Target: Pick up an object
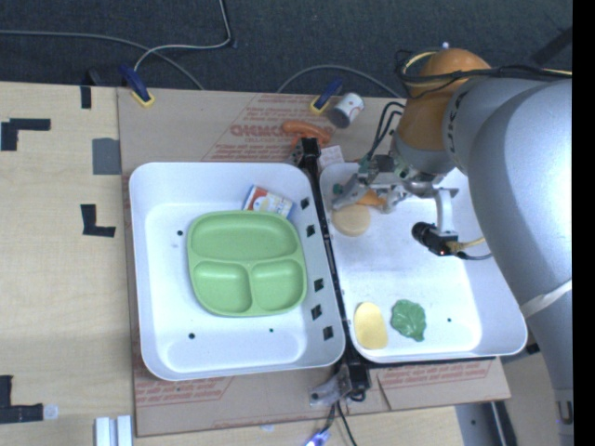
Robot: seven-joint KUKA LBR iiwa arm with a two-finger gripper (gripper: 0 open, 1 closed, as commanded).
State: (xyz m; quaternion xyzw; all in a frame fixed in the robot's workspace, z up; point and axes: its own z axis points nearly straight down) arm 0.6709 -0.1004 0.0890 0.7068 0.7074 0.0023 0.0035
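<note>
Starting at the near edge of the right bin, a yellow oblong piece and a green crumpled lump are found side by side, well apart from the tool. Farther back in that bin, a tan round object is seen just below and slightly left of the gripper, which is lowered over the far left corner. Something orange is glimpsed at the gripper, but a grasp cannot be confirmed, and its state cannot be told. The tan object is judged the nearest candidate for picking. In the left bin, a green divided plate is placed centrally, with a small printed carton beyond it.
</note>
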